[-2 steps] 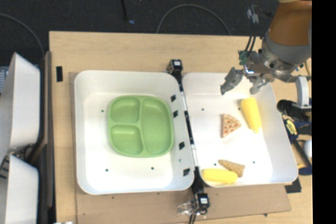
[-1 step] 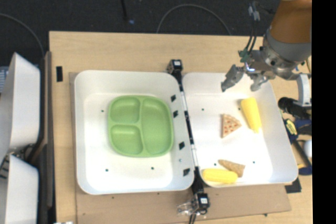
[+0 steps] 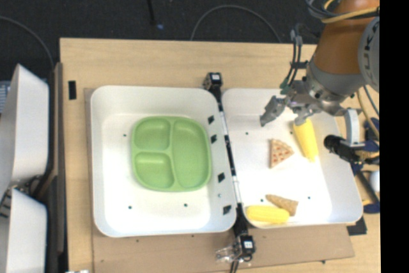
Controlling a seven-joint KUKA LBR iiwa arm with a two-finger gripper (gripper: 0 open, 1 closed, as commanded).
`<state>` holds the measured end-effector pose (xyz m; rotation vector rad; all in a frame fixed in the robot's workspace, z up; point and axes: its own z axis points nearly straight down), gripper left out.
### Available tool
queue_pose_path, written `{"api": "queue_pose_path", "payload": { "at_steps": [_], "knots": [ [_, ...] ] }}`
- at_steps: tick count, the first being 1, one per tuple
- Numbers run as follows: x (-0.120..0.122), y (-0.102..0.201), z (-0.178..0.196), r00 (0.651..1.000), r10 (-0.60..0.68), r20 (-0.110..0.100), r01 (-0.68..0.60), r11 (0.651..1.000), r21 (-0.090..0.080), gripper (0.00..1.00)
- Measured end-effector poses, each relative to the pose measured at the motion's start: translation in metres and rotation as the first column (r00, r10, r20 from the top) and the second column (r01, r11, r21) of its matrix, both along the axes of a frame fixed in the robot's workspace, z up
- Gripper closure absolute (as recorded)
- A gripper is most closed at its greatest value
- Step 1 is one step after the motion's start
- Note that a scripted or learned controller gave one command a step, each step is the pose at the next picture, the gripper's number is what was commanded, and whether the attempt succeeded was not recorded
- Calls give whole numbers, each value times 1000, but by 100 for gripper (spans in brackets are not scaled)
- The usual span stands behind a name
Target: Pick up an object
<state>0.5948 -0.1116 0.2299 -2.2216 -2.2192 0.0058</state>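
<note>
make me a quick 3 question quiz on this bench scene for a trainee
1. True or false: the green divided tray lies in the left bin.
2. Which item lies nearest the hand? A: pizza slice toy B: corn cob C: yellow banana-like toy
3. How many compartments does the green tray have?

Key
1. True.
2. B; the corn cob sits just below the hand, in the right bin.
3. Three.
</note>
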Motion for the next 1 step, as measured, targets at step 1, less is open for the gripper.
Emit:
{"api": "queue_pose_path", "payload": {
  "at_steps": [1],
  "knots": [
    [-4,8,-52,1000,-4,1,4,1000,0,0]
  ]
}}
